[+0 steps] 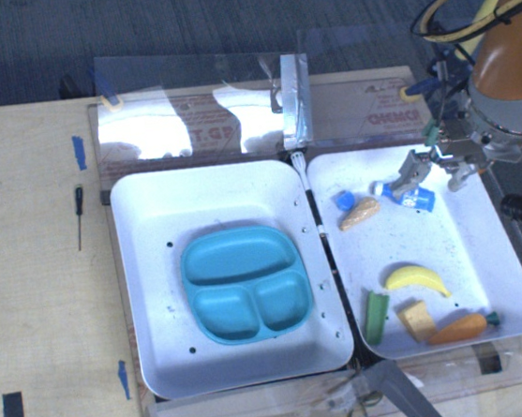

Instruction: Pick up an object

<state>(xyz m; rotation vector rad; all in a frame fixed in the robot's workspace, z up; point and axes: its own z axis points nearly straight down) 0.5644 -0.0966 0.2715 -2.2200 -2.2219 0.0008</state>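
**Pincer parked over the right bin**

My pincer (434,170) hangs spread open, gripping nothing, over the right bin's (493,250) far end, just above a blue block (413,196). Near it sits a bread roll (360,211). Banana (417,279), carrot (460,328) and green piece (376,317) lie along the near side.

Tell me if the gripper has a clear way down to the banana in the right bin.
Probably yes. The banana lies apart from the green piece and tan block, uncovered, and the gripper hovers over the same bin.
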